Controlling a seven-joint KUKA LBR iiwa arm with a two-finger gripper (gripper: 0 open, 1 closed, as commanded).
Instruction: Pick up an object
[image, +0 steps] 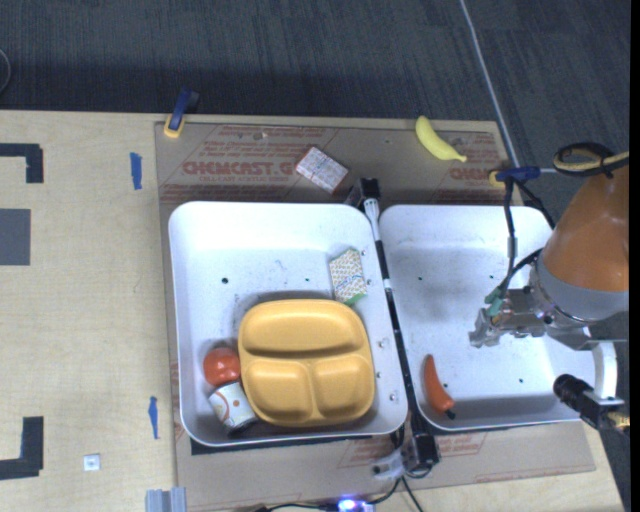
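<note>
orange carrot (435, 387) in right bin (455, 232), yellow tray (305, 359) in left bin (195, 232), gripper (490, 328) grip unclear, apart from carrot

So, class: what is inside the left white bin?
The left bin holds a yellow divided tray, upside down it seems, a patterned packet, a red ball and a small can. Anything under the tray is covered.

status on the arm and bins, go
Gripper low over right bin, nothing seen in it. Nearest item: orange carrot-like piece at bin's front-left. Yellow tray in left bin.
</note>
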